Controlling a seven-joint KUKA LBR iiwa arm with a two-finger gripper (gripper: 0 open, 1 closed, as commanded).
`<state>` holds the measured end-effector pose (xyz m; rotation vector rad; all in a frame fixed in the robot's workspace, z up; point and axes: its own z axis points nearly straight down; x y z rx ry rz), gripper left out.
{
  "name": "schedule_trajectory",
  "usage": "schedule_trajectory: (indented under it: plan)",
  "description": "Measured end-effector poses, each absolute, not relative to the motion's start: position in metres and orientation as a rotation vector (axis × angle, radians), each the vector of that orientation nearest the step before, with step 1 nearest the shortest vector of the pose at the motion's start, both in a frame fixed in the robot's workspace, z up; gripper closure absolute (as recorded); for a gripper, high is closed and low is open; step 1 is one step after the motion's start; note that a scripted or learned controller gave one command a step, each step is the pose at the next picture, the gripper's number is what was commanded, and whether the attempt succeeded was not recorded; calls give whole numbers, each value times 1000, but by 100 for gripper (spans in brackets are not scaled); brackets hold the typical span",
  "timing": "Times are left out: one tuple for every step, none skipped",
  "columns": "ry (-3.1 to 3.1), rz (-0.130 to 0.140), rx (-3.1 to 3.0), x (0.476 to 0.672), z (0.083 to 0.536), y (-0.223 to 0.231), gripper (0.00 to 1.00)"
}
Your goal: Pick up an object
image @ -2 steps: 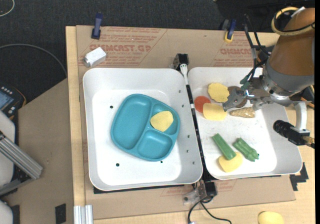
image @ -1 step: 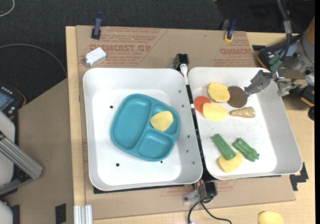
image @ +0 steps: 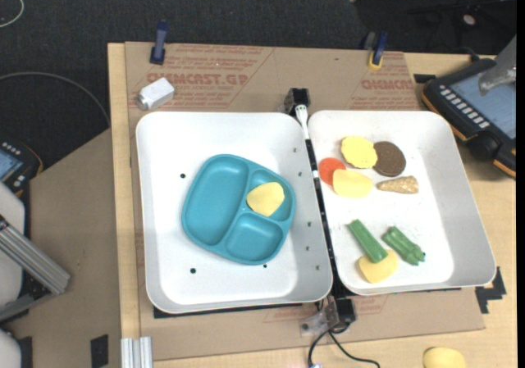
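Bins: two white bins sit side by side on the desk (image: pixel 123 276); the left bin (image: pixel 156 194) is at 9 o'clock and the right bin (image: pixel 447 211) at 3 o'clock, their inner rims touching.
Left bin: you see a teal divided plate (image: pixel 209 211) with a pale yellow piece (image: pixel 266 198) in its compartment at 2 o'clock.
Right bin, 12 o'clock half: a yellow round (image: pixel 358 152) touches a brown disc (image: pixel 390 158). Below them a second yellow piece (image: pixel 353 184) lies over an orange-red disc (image: pixel 328 168) and hides part of it. A tan wedge (image: pixel 399 186) lies just beside, towards 3 o'clock.
Right bin, 6 o'clock half: a green stick (image: pixel 367 241) overlaps a yellow lump (image: pixel 377 269), and a darker green piece (image: pixel 405 245) lies near; what they are is hard to tell.
Cut off: a yellow object (image: pixel 443 356) is clipped by the frame at 5 o'clock, and a dark handheld device (image: pixel 472 104) is clipped at 2 o'clock.
Desk, 11 o'clock: a small white block (image: pixel 156 93) sits beside the left bin.
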<state>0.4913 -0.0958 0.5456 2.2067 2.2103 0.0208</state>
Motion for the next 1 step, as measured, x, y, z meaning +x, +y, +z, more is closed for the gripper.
schedule_trajectory:
  plan:
    - [2218, 5, 2215, 492, 547, -95, 100]
